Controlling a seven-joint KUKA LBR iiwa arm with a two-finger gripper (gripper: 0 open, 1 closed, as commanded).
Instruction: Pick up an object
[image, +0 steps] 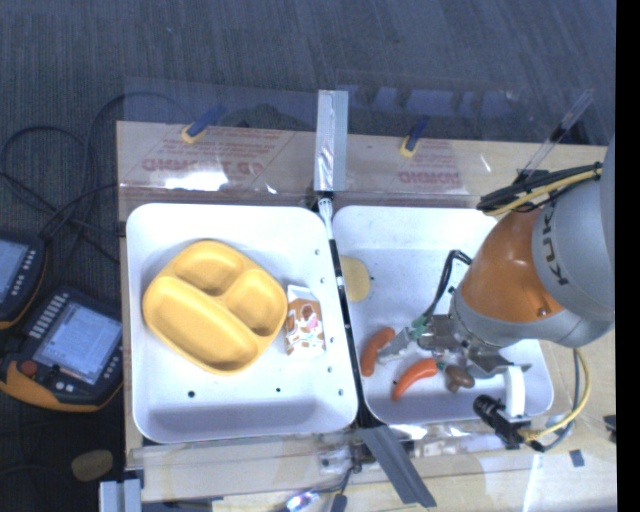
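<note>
Looking down at a slant on two shallow white bins set side by side on a bench. Reaching in from the right, a grey arm (570, 260) with an orange band hangs low over the right bin (400, 245). Its gripper (440, 345) sits just above the bin floor, but the wrist hides the tips — whether they are spread or closed cannot be told.

Two small orange sausage-shaped pieces lie in that bin: one orange piece (376, 349) just left of the gripper, and a second orange piece (415, 377) just below it, close to a small brown lump (460, 378). A pale yellow disc (354, 279) rests against the bin's left wall.

The left bin (160, 400) holds a large yellow divided tray (213, 304) with a small printed packet (304, 325) touching its right side.

To do this grasp well, the tool probably should centre over one orange piece, straddle its narrow width rather than its length, and close only once low enough — otherwise the rounded piece may roll aside.
</note>
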